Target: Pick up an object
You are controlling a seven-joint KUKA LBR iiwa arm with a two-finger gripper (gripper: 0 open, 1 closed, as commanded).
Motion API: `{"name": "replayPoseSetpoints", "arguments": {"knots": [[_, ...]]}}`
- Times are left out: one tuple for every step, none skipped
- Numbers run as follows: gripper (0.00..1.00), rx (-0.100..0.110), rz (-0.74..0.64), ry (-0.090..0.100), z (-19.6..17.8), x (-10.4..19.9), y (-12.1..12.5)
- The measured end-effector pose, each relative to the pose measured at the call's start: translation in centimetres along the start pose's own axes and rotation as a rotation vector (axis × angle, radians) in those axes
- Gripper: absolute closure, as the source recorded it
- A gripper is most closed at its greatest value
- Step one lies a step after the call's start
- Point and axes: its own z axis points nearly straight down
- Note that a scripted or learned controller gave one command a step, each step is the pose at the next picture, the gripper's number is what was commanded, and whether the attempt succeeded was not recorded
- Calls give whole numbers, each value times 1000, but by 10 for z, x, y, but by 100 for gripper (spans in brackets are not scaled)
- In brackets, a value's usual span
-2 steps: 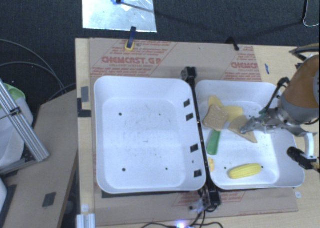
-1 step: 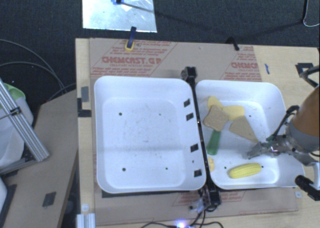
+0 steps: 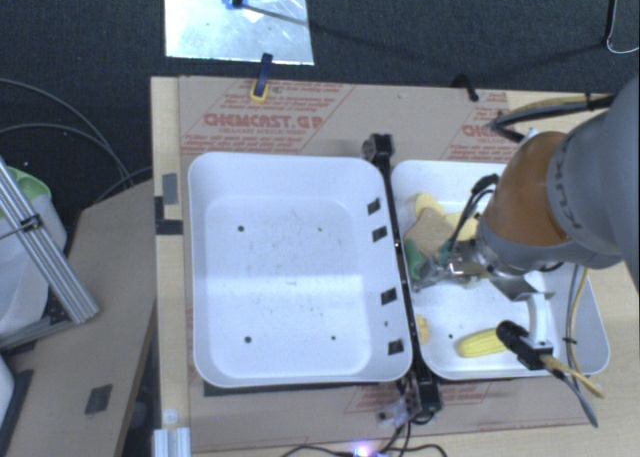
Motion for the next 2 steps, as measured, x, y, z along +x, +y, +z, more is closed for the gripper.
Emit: {"name": "replayPoseSetpoints", "arguments": {"knots": [[100, 0, 13, -4, -11, -9, -1], [100, -6, -1, 3, -105, 105, 0]]}}
